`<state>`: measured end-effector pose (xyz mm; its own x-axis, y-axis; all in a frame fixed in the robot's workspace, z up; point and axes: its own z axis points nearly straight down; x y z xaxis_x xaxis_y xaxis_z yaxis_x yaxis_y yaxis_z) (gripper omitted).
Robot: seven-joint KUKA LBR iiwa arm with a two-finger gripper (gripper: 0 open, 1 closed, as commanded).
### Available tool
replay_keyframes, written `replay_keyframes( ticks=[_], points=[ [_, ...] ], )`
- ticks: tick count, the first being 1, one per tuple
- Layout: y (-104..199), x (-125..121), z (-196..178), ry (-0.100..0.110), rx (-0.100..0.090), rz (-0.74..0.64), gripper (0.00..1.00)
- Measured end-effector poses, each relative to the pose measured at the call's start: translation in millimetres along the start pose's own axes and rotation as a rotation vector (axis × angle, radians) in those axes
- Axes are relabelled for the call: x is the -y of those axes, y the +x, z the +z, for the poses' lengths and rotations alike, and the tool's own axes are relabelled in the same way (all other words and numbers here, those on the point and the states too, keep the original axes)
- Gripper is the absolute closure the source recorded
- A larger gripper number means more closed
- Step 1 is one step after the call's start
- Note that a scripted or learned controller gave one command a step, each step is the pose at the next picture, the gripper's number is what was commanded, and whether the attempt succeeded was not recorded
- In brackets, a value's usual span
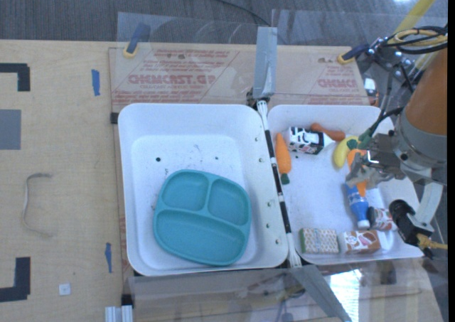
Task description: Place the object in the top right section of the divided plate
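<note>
Two bins are shown side by side: the left bin point(135, 136) carries the plate point(202, 217), and the right bin point(313, 203) carries the loose items over which the gripper point(364, 165) is poised. The plate lies well to the gripper's left, across the ridge where the two bins meet, and its top right section point(227, 202) is bare. Whether the gripper is open, closed or gripping anything cannot be told, since its tip is lost against the clutter beneath it (nothing is seen to be held).

Crowding is judged to be the main hazard. A banana point(342, 151) lies just left of the gripper, a bottle point(357, 205) just below it in the view, and small orange pieces touch or overlap its tip. A descent here could close on two items at once, or nudge one aside and close on none. Which item is the intended object cannot be determined from the task wording.

A second risk is posed by the transfer. The carrot point(283, 154) and the cow toy point(306, 140) lie between gripper and plate, near the ridge, and a low carry could clip them or the bin wall. A release made slightly off would be caught by a neighbouring section, as the dividers are low.
</note>
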<state>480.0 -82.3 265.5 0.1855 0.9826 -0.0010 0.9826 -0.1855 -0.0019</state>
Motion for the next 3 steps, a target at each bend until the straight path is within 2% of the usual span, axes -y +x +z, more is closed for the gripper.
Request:
replay_keyframes(
  ticks=[1,2,3],
  points=[
    [55.6,11.8,81.9,0.003,-0.001,0.211,1.00],
    [94.6,19.0,81.5,0.003,-0.001,-0.227,1.00],
    [156.9,25.4,81.4,-0.002,0.000,-0.388,1.00]
  ],
)
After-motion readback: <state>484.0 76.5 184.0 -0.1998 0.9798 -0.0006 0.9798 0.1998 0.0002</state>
